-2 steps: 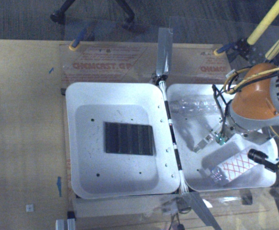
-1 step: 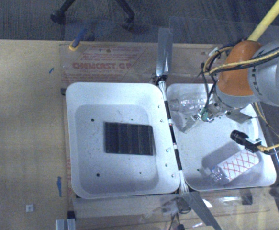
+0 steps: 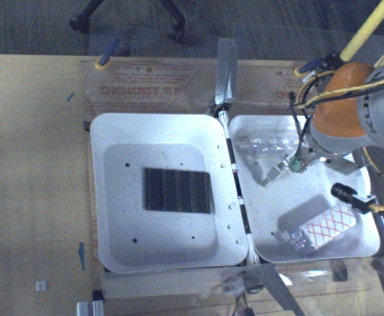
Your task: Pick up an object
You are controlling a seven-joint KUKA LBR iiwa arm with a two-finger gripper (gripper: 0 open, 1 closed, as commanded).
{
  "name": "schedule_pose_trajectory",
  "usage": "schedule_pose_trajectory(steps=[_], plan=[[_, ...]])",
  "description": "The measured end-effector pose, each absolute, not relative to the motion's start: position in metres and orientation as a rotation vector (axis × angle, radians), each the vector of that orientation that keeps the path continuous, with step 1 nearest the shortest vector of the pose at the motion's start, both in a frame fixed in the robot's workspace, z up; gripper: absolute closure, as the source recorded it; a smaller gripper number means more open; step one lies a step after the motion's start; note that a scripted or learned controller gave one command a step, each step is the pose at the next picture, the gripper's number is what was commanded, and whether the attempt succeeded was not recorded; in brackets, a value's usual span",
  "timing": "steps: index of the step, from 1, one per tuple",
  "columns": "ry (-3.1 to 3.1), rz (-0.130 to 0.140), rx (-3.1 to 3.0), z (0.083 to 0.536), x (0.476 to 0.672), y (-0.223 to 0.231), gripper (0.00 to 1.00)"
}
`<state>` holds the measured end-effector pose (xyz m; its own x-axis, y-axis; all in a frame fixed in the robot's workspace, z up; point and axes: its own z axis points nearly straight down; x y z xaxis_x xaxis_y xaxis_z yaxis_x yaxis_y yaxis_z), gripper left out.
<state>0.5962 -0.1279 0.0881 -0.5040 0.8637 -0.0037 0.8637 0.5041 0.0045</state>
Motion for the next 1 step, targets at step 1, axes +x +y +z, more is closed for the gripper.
schedule_pose_trajectory(steps=[1], plan=[[2.609, 0.000, 1.749, 0.1129, 0.4918, -0.1699, 0.00]])
